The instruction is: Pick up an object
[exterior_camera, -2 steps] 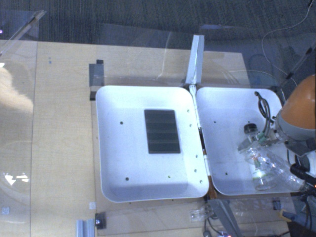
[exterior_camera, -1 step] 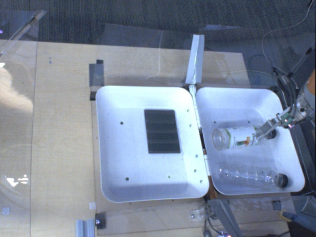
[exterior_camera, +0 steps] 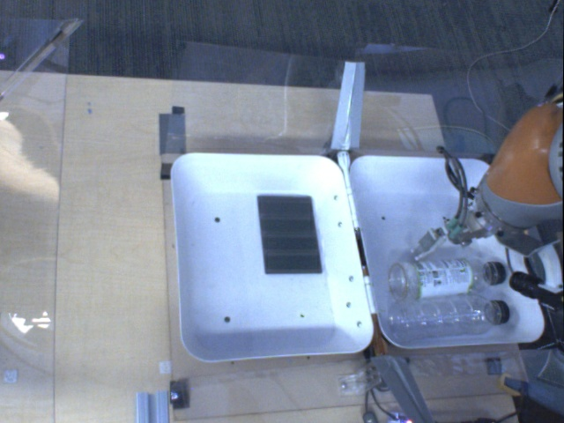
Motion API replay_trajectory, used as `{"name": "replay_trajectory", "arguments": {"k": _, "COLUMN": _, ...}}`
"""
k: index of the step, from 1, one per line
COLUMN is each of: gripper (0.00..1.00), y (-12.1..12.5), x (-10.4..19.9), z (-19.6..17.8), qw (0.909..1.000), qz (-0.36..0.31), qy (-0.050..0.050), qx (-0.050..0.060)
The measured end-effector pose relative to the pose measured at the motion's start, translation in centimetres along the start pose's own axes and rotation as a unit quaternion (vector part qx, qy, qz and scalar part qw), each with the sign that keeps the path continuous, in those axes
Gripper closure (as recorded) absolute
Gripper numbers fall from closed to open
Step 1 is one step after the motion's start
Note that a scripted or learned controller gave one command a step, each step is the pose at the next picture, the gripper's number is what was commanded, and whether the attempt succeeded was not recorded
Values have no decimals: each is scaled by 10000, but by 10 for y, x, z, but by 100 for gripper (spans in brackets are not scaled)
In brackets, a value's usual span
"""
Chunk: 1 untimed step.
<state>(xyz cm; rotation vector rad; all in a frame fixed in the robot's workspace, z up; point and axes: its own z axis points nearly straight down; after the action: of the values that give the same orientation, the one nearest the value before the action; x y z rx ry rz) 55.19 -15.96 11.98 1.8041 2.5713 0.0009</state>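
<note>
Two clear plastic bottles lie on their sides in the right bin point(exterior_camera: 397, 192). The nearer-to-centre bottle point(exterior_camera: 436, 278) has a white label and a black cap pointing right. The second bottle point(exterior_camera: 441, 314) lies just in front of it, close to the bin's front wall, also with a black cap on the right. My gripper point(exterior_camera: 434, 241) hangs low over the right bin, just above the labelled bottle's upper side, with nothing seen in its grasp. A dark flat rectangular block point(exterior_camera: 289, 234) lies in the middle of the left bin point(exterior_camera: 203, 263).
The grey arm with its orange band point(exterior_camera: 529, 152) comes in over the right bin's far right side. A metal divider post point(exterior_camera: 348, 108) stands behind the seam between the bins. Clear panels and clamps edge the wooden bench point(exterior_camera: 97, 236).
</note>
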Motion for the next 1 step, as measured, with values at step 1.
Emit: {"name": "replay_trajectory", "arguments": {"k": 1, "gripper": 0, "y": 1, "x": 28, "z": 1, "qw": 9988, "qz": 491, "qy": 2, "qx": -5}}
